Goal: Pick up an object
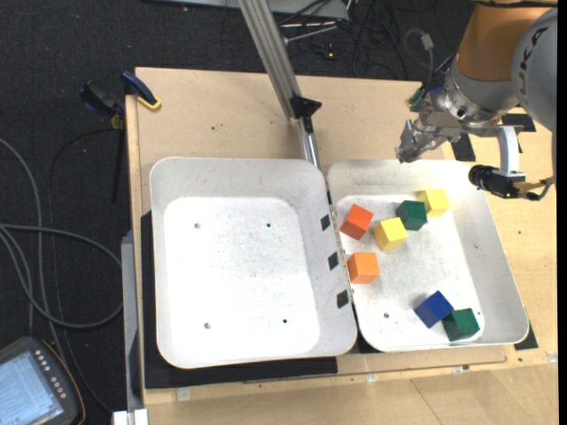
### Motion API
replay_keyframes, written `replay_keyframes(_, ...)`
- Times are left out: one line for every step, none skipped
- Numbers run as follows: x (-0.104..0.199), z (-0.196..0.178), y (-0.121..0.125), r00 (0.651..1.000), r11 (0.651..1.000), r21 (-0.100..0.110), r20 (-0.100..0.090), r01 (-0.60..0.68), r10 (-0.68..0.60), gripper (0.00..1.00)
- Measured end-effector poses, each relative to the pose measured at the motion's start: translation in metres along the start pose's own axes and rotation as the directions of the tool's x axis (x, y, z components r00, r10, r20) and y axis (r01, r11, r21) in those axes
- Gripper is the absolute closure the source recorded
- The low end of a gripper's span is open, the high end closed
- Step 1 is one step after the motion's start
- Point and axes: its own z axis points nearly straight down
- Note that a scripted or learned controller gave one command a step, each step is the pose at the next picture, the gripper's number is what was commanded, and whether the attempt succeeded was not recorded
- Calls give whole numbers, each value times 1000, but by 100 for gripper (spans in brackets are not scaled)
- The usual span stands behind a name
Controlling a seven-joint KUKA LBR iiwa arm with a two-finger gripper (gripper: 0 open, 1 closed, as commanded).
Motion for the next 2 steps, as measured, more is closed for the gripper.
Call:
replay_keyframes(0, -26, 1, 1000, 1000, 4, -1, -1, 1, 100)
replay_keyframes(51, -13, -32, 1000, 1000, 12, -3, 4, -4, 100)
